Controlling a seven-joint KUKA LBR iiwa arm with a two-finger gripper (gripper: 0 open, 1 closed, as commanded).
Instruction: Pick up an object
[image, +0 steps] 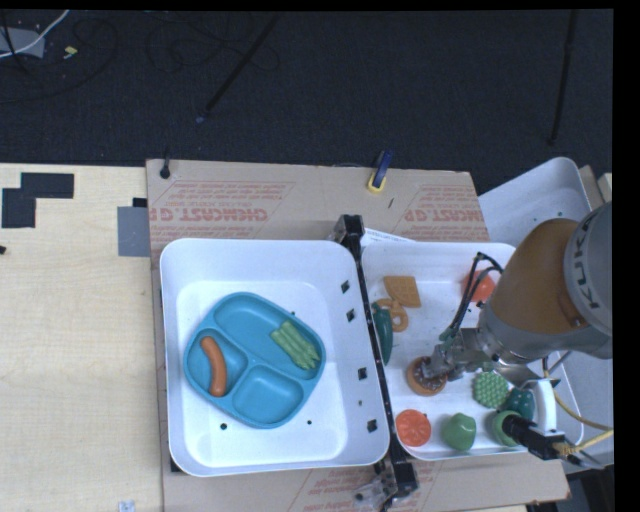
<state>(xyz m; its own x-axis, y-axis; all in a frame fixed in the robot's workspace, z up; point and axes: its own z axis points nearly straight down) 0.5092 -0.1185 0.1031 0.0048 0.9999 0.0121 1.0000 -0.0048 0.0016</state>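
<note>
Cardboard-topped surface (300, 205) w/ two white bins, pincer (434, 368) over round brown chocolate donut (424, 378) nr right bin's (440, 275) front edge, grip state can't tell

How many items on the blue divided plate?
2. An orange sausage lies in the left compartment of the blue plate; green beans lie in the upper right one.

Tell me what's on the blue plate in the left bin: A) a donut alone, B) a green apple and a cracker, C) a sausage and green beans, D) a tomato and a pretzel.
C: the blue plate holds an orange sausage in one compartment and green beans in another.
</note>
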